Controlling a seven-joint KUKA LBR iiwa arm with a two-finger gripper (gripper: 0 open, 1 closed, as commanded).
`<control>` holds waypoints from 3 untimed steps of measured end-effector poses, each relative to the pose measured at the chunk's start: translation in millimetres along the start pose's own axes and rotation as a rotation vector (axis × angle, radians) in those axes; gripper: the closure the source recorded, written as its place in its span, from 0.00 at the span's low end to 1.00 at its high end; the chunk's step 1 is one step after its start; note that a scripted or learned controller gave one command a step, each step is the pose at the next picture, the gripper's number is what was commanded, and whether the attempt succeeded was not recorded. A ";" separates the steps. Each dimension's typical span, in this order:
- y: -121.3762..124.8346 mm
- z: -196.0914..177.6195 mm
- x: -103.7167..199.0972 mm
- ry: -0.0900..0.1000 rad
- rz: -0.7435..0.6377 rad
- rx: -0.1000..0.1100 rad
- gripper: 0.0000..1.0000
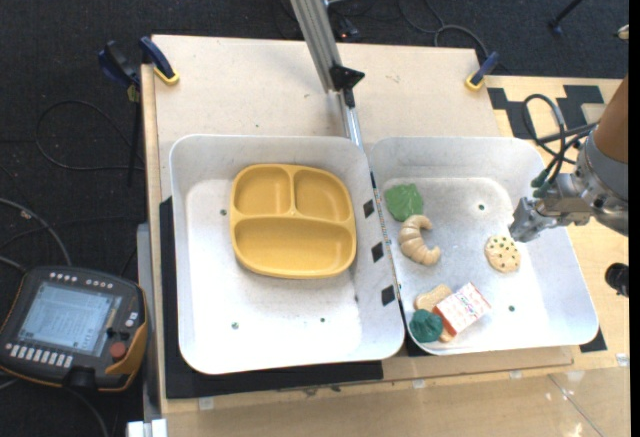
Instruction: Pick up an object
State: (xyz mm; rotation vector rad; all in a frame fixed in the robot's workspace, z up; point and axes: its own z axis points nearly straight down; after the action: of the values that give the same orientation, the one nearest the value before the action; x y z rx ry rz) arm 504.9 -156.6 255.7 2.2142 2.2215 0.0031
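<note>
Where the arm reaches in from the right of the camera view, its hand (524, 226) is seen low over the right bin (455, 160), near that bin's right wall. Whether the hand is wide or narrow cannot be told from this slant, and nothing can be made out held in it. Just below and to the left of the hand, a round cookie with dark dots (502, 253) lies on the bin floor; whether it is touched by the hand cannot be told.

Further left in the same bin, a green leaf-shaped piece (404, 200) is found close to the wall shared with the other bin, and a pale croissant (419, 238) lies just below it. Toward the front of the bin, a small red and white box (464, 309) is set tilted, with a tan biscuit (431, 298) just beside it on the left and a dark green lump (427, 325) in front of that biscuit, near the bin's front rim.

In the left bin (270, 345), a yellow divided plate (294, 220) with three compartments is laid flat near the middle. Both bins are carried side by side on the pale desk (250, 90). A teach pendant (70, 325) is seen on the dark floor at lower left.
</note>
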 end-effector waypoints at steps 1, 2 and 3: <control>14.8 8.3 42.7 0.002 -0.004 0.005 1.00; 41.1 20.3 90.2 0.003 -0.004 0.004 1.00; 65.2 10.7 141.9 0.004 -0.005 0.002 1.00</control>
State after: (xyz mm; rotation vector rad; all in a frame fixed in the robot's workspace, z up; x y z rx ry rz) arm 569.6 -14.5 245.0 2.2116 2.2297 0.0051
